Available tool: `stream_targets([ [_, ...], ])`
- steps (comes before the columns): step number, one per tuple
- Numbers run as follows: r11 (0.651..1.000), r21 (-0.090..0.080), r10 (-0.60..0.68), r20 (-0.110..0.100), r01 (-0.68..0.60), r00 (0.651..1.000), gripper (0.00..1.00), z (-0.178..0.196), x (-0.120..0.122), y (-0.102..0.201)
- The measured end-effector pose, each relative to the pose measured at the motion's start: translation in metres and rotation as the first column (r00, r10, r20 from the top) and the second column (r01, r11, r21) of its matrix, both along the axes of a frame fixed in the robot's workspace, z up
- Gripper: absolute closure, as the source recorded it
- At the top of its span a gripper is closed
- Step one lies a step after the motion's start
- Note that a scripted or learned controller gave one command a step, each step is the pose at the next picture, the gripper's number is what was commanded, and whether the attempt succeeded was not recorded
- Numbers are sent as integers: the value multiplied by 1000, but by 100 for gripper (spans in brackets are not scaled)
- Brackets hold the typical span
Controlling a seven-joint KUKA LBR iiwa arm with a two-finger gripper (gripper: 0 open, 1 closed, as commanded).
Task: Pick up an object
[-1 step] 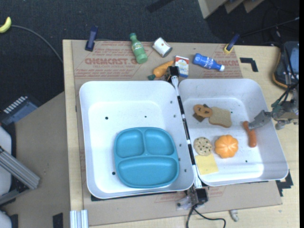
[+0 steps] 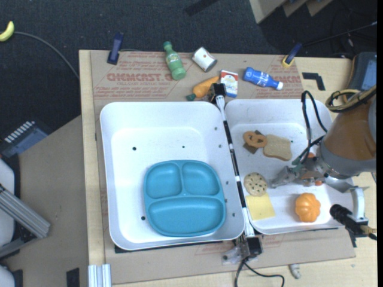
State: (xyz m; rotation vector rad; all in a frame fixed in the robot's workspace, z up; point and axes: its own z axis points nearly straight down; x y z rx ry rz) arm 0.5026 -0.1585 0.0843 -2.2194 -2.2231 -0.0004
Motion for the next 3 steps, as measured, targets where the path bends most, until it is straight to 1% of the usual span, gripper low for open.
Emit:
stream_targets([
  [1, 1000, 0, -3, -1, 3, 1000, 0, 0, -24, -52],
  [2, 1000, -1, 0, 2, 0, 1000, 0, 17, 46, -29],
  [3, 1000, 1, 0, 1, 0, 1000, 0, 29, 80, -64],
])
